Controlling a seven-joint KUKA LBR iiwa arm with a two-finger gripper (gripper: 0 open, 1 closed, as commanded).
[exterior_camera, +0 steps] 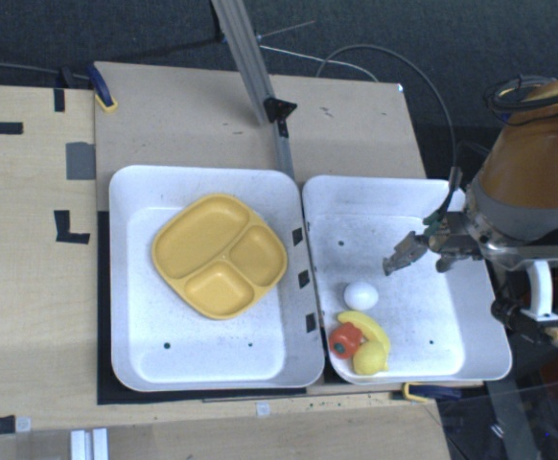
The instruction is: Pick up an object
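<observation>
The two-finger gripper (423, 254) is held w/ fingers apart & nothing in them, above the small white ball (360, 296), prob. so it can be grabbed.

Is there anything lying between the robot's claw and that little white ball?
Nothing: in the camera view, bare white bin floor separates the gripper from the small white ball.

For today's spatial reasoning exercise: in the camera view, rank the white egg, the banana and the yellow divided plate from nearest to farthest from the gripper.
Measured from the gripper over the right bin:
1. White egg, just below-left of it in the right bin.
2. Banana, at that bin's near-left corner.
3. Yellow divided plate, across in the left bin.
</observation>
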